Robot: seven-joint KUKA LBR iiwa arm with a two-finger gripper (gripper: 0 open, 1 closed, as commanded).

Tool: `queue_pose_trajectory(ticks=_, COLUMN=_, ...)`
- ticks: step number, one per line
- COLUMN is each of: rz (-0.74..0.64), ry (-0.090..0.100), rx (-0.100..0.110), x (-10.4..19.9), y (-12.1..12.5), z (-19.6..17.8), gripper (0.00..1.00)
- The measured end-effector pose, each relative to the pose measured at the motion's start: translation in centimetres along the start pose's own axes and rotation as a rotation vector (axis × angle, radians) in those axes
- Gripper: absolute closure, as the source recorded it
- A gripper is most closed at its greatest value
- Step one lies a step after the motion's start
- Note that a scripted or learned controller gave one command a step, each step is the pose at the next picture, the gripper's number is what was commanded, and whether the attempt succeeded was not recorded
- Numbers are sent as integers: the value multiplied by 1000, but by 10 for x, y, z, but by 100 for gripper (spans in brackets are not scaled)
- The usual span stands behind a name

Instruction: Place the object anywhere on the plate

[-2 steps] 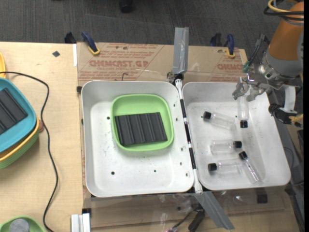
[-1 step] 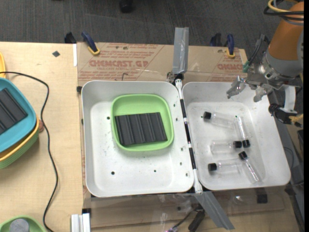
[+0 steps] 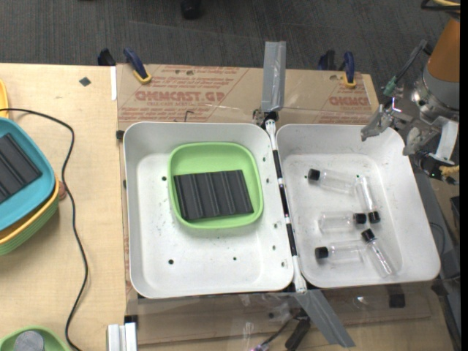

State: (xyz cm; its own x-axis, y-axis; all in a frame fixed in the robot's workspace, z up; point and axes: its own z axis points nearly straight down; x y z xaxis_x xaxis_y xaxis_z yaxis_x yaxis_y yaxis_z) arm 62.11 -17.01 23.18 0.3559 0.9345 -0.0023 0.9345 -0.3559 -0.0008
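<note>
A square green plate (image 3: 247,163) with a dark ribbed insert (image 3: 212,194) lies in the left white bin (image 3: 146,196). Several clear plastic vials with black caps lie scattered in the right white bin (image 3: 409,262): one (image 3: 330,182) at the upper left, one (image 3: 364,194) beside it, and others (image 3: 341,253) toward the front. My gripper (image 3: 408,129) hangs over the far right corner of the right bin, above and to the right of the vials, with no vial seen in it. The arm's orange band (image 3: 447,53) is at the view's right edge.
Brown cardboard (image 3: 190,93) with blue clamps lies behind the bins. A grey strip (image 3: 273,75) stands upright between the bins at the back. Teal and green trays (image 3: 22,181) and a black cable (image 3: 73,196) occupy the wooden bench at left.
</note>
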Motion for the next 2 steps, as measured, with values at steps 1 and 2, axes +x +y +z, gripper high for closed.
queue_pose_trajectory(ticks=1, rz=280, ry=-1, rx=1, x=-13, y=-2, z=-30, gripper=0)
queue_pose_trajectory(ticks=2, rz=464, ry=0, rx=2, x=-37, y=13, z=-27, gripper=0)
